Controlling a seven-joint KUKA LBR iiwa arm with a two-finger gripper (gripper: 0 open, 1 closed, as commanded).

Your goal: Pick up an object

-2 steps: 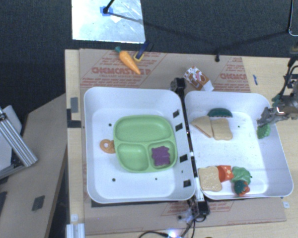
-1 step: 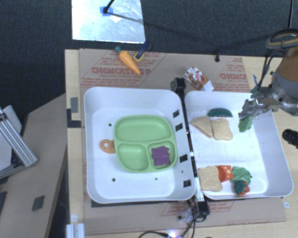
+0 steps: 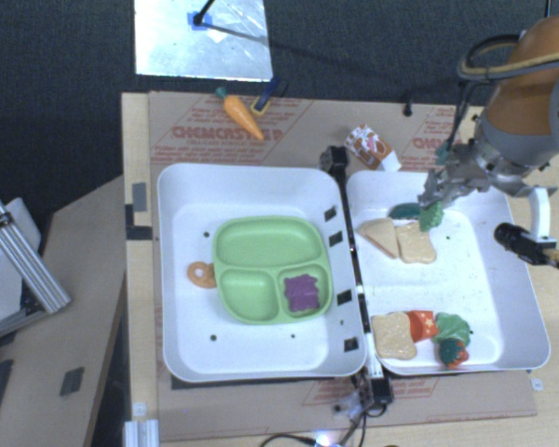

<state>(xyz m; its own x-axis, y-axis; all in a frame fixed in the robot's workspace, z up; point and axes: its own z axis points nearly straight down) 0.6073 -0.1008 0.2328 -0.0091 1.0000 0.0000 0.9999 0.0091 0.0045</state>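
Observation:
My gripper [image 3: 435, 198] reaches down into the far part of the right bin [image 3: 503, 277]. Its tip is right over a small green toy [image 3: 431, 217], and I cannot tell whether it touches it. A teal piece [image 3: 405, 210] lies just left of that toy. Two pale bread slices [image 3: 399, 240] lie side by side slightly nearer. At the bin's near edge sit a toast slice [image 3: 392, 334], a red piece [image 3: 421, 324] and a green leafy toy [image 3: 452, 331].
The left bin [image 3: 182, 203] holds a green divided plate [image 3: 261, 250] with a purple piece [image 3: 303, 291] in one compartment, and an orange ring [image 3: 201, 275] beside it. Behind the bins lie a toy carrot [image 3: 242, 115] and a small packet [image 3: 368, 146].

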